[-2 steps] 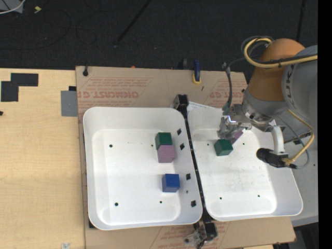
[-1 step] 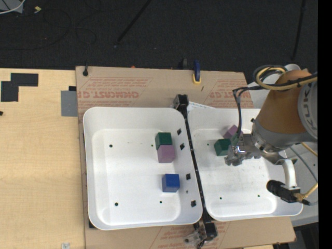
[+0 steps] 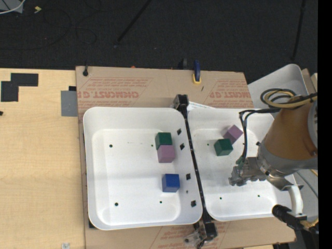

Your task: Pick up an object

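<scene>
The end effector hangs low in the right bin, near the green block and purple block, likely to grab one, but I cannot tell how it is set.

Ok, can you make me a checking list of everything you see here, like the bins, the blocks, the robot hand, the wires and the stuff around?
Surface: two white bins, left bin and right bin, on brown cardboard over a wooden bench.
Job's things: left bin holds a green block touching a purple block, and a blue block apart. Right bin holds a purple block beside a green block.
Clutter: nothing seen in the bins.
Grippers: gripper over the right bin, nothing seen between its fingers.
Cables: black cable and yellow loop by the arm.
Surroundings: dark floor, blue clamp.
</scene>
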`<state>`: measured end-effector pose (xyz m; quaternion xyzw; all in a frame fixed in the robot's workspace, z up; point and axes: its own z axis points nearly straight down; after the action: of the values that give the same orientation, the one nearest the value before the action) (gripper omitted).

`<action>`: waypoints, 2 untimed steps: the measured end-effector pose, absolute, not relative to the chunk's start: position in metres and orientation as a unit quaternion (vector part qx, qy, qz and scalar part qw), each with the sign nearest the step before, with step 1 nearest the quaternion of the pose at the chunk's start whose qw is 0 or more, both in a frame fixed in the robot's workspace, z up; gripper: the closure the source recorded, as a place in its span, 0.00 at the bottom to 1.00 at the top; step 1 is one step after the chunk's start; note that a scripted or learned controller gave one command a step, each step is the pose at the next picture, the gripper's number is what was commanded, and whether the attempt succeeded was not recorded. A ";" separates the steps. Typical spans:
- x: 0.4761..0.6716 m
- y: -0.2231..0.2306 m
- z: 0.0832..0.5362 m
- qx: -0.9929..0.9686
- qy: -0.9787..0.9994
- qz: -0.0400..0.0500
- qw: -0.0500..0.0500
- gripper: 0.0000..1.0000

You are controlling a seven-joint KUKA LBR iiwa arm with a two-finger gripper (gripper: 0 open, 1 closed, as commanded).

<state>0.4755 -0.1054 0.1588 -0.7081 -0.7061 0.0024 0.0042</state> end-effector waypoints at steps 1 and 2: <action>0.544 -0.096 0.203 -0.706 -0.708 -0.001 -0.001 1.00; 0.491 -0.093 0.163 -0.707 -0.707 0.002 0.004 1.00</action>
<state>0.4906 -0.0927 0.1628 -0.7075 -0.7067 0.0022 0.0039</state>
